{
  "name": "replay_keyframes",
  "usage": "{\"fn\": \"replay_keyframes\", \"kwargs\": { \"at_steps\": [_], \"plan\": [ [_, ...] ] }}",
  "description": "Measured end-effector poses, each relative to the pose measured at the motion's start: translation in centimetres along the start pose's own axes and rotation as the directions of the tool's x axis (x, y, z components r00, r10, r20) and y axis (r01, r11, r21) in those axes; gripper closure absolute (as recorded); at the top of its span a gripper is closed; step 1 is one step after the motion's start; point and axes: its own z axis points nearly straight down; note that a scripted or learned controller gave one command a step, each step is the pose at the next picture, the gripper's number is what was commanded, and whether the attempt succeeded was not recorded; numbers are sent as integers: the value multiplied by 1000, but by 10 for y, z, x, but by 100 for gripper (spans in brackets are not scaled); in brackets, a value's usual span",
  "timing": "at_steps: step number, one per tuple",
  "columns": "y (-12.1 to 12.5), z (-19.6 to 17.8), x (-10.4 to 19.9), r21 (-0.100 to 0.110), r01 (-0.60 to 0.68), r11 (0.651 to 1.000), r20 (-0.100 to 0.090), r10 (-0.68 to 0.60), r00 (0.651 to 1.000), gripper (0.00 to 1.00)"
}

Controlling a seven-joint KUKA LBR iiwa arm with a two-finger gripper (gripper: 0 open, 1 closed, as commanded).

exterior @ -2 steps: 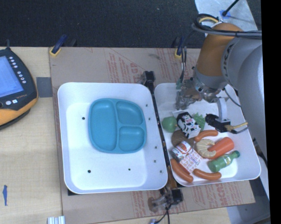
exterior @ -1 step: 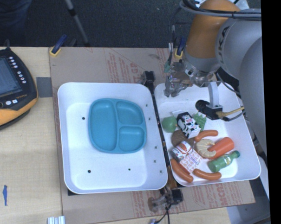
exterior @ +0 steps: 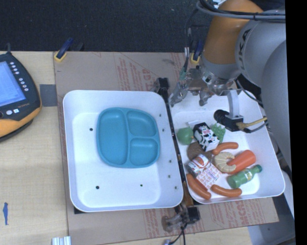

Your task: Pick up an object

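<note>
Camera view: the gripper (exterior: 193,95) hangs over the right bin's (exterior: 268,140) bare back corner, its fingers spread and grasping nothing, clear of the toy food, carrot (exterior: 241,160) included, heaped toward the front.

We count two shallow white bins: left bin (exterior: 78,148), right bin (exterior: 269,160). One blue divided plastic plate (exterior: 127,137). Two orange-red toy sausages (exterior: 197,186) (exterior: 226,191). One orange toy carrot (exterior: 241,160). One green toy bottle (exterior: 243,176). One black-and-white toy cow (exterior: 205,134). One yellow-cased handheld control tablet (exterior: 10,95).
</note>
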Motion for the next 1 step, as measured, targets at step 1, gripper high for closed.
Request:
{"fn": "replay_keyframes", "kwargs": {
  "at_steps": [1],
  "plan": [
    [-116,1,-34,2,0,1000,2,0,1000,0]
  ]
}}
